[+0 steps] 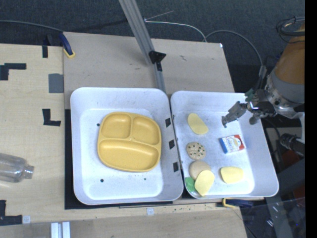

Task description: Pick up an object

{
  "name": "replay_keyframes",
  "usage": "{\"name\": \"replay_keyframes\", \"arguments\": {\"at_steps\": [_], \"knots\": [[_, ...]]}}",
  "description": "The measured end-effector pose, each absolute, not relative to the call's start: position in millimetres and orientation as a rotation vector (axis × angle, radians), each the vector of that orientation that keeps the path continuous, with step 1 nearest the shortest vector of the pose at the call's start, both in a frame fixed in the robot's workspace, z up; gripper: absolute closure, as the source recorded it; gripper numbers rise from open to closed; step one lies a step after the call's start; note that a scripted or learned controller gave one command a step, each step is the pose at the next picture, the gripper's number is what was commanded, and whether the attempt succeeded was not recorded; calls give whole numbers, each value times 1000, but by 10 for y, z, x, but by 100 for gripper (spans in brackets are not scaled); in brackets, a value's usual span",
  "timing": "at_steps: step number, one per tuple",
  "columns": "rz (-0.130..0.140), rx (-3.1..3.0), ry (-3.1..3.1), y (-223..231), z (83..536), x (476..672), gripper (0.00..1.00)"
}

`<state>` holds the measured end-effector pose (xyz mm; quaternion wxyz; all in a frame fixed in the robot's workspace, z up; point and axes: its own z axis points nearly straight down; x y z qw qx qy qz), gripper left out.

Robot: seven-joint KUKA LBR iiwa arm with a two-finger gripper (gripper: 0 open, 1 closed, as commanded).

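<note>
The arm (290, 78) comes in from the right and stops over the right bin (257, 148). Its gripper (232, 117) hangs above the bin floor with nothing in it. I cannot tell how it is set.

The things to pick up all lie in the right bin, likely so the arm can reach them. Just below the gripper is a small carton (232, 144), red, white and blue, flat and boxy. To its left lies a yellow chip (197, 124), smooth and oval. Under that is a round cookie (195, 149) with dark dots. Near the front lie a yellow lump (232, 174), a pale egg (198, 168) and another yellow piece (204, 182) leaning on it.

The left bin (84, 133) holds a yellow tray (130, 141), smooth plastic with three dips.
</note>
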<state>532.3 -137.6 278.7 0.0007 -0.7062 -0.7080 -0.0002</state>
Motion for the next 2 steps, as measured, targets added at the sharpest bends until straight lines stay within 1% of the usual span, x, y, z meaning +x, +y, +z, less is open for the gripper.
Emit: {"name": "replay_keyframes", "arguments": {"at_steps": [1, 2], "knots": [[-2, -2214, -2225, -1364, 2884, 5326, 100], [9, -2214, -2216, -1002, 1677, 5005, 100]]}}
